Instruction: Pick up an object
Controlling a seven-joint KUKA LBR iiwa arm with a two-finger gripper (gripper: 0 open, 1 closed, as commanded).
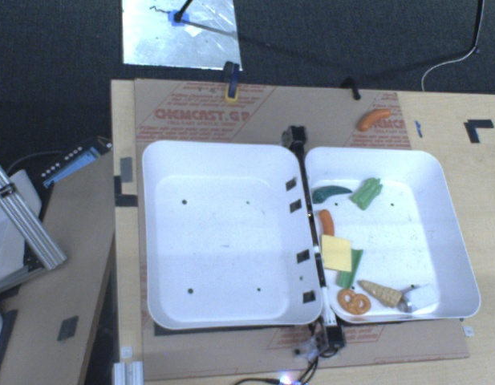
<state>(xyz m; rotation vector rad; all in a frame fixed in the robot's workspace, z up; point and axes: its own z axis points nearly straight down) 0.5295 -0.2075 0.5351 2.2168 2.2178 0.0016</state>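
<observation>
Lying untouched along the right bin's (452, 215) left edge and near corner: yellow block (336, 253), pretzel (353, 301), cone (382, 293). Picking is not beginning yet; fingers' state, cannot tell.

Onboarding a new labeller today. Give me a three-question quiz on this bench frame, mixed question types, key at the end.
1. True or false: the flat yellow square block lies in the right shallow white bin.
2. Which item sits on the bench outside both bins? A) small orange sausage-shaped toy B) light green ridged piece C) orange pretzel-shaped toy
3. Fill in: the dark green curved pod lies just ___ of the light green ridged piece in the camera view.

Key: 1 true; 2 A; 3 left
</observation>
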